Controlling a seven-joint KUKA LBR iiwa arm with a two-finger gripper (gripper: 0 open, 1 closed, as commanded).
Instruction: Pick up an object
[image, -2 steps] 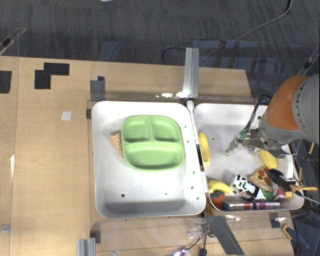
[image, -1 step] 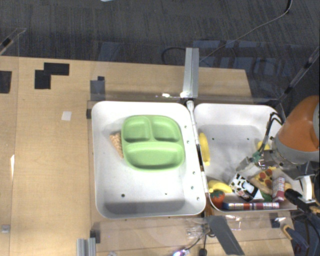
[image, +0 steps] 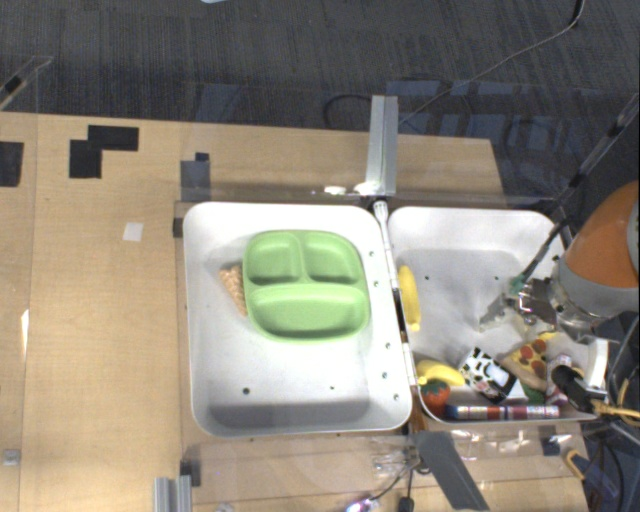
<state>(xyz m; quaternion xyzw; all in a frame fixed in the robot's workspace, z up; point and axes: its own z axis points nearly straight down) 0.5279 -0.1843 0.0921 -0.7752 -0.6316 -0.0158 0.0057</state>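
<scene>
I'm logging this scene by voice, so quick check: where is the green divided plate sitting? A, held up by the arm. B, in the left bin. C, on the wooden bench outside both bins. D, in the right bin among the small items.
B: the green divided plate lies flat inside the left bin, while the small items cluster at the near edge of the right bin.

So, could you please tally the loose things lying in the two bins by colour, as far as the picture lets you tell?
Green: 1, divided plate
Tan: 1, piece under the plate's left edge
Yellow: 2, long piece, rounded piece
Black and white: 1, patterned block
Dark red: 1, marker
Total: 6; the clutter by the arm is unclear.
</scene>
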